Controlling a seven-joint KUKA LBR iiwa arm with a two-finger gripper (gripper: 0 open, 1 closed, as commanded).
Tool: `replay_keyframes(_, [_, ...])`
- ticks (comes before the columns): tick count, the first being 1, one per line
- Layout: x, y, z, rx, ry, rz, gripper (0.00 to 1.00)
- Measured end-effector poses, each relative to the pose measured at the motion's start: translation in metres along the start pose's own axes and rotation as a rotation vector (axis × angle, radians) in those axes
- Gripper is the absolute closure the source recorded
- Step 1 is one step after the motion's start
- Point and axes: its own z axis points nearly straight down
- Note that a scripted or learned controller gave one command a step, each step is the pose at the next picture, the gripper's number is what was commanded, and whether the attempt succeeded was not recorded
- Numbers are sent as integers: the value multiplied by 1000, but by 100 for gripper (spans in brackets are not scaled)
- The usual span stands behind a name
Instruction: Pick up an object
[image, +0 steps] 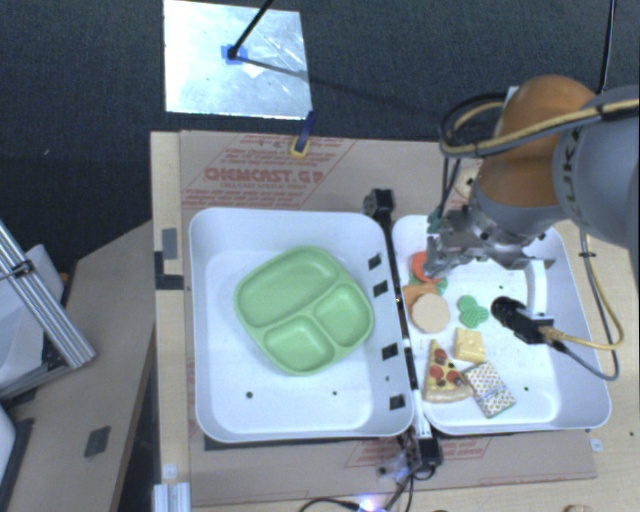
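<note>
My gripper (437, 264) reaches down into the right bin (570, 390) near its far left side, right over a red-orange toy piece (420, 267). The arm's body hides the fingers. In front of it lie an orange carrot-like piece (420, 293), a round tan cookie (431, 314), a green leafy piece (471, 310), a yellow cheese block (470, 346), a pizza slice (444, 375) and a patterned grey packet (490, 389).
The left bin (230, 400) holds a green three-compartment plate (303, 308). A black divider with clips (395, 300) runs between the bins. A black cable and connector (520, 320) hang from the arm over the right bin.
</note>
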Motion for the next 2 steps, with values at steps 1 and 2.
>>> replay_keyframes(1, [47, -20, -2, -1, 0, 0, 100])
replay_keyframes(2, [79, -47, -8, -1, 0, 0, 100])
